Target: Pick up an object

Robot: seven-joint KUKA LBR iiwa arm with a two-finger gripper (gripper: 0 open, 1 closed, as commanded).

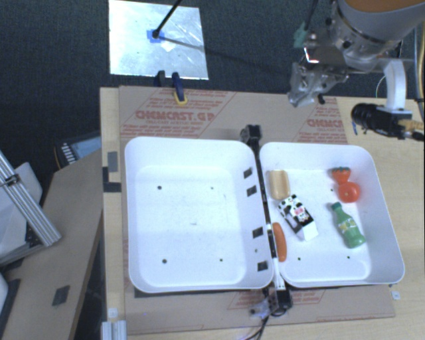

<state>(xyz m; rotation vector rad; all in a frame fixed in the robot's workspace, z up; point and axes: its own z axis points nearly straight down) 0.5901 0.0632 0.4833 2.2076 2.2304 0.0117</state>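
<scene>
Far left, a metal rail slants past the bench edge. Up top, a foil sheet lies on dark floor, w/ two blue clamps just below it at the back edge of the board. The board is a brown sheet printed CHEMCAST and sits under both bins.

L bin: white, shallow, a few small dark dots on its floor. Black clips run down the seam where it meets the R bin.

All the pickable things are in the R bin:
- Bun: tan, close to the bin's left wall, toward the back.
- Sausage: orange, lying along the same wall, nearer the front.
- Carton: cow-print, lying tilted just right of those two. Its back end is just beside the bun's front end and its white end points front-right.

Gripper hangs over the board behind the R bin's back rim, roughly in line w/ the carton and well apart from every item. Released or clenched: can't tell from this angle.

Further right, toward the back:
- Carrot: an orange-red piece w/ a green top.
- Tomato: right in front of the carrot, touching or nearly so.
- Bottle: green, yellow label, lying just in front of the tomato w/ its neck toward the back.

Arm, grey w/ an orange band, comes in at the top right corner.
</scene>
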